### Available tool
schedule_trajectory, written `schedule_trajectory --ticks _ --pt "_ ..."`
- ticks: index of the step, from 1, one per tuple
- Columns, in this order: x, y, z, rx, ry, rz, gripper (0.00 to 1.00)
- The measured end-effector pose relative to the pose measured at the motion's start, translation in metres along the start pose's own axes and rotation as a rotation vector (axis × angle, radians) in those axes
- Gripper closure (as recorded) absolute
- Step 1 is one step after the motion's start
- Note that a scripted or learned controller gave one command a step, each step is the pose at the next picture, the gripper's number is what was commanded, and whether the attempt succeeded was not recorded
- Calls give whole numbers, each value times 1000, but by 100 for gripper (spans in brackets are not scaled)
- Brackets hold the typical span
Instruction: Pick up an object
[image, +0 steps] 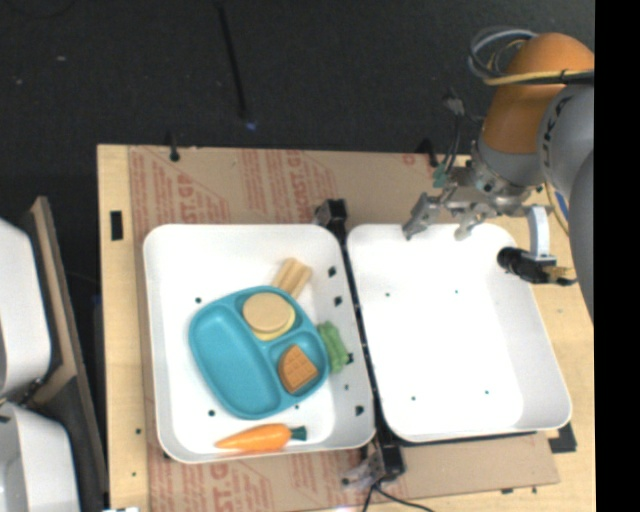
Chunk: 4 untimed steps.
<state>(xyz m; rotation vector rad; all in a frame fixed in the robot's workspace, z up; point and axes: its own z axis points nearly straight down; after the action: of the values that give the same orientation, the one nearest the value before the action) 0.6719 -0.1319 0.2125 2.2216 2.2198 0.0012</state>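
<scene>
- In the left bin (160, 300) we count one blue tray (235, 355), one round cracker (269, 313), one brown waffle piece (298, 369), one carrot (262, 437), one green piece (334, 347) and one tan block (292, 275).
- Over the right bin's (455, 335) far edge we see the gripper (438, 228), jaws apart, holding nothing.

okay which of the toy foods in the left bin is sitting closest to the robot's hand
The tan wooden piece at the blue tray's upper edge. It lies nearest the hand; the carrot is farthest, at the bin's front.
</scene>
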Motion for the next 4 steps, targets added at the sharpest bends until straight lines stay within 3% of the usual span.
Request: schedule_trajectory --ticks 1,2,3,4 --pt "24 16 -117 -9 0 45 0" --pt "62 -31 -1 10 1 -2 0" --pt "30 -33 94 10 0 2 0" --pt "34 -43 78 0 0 0 0"
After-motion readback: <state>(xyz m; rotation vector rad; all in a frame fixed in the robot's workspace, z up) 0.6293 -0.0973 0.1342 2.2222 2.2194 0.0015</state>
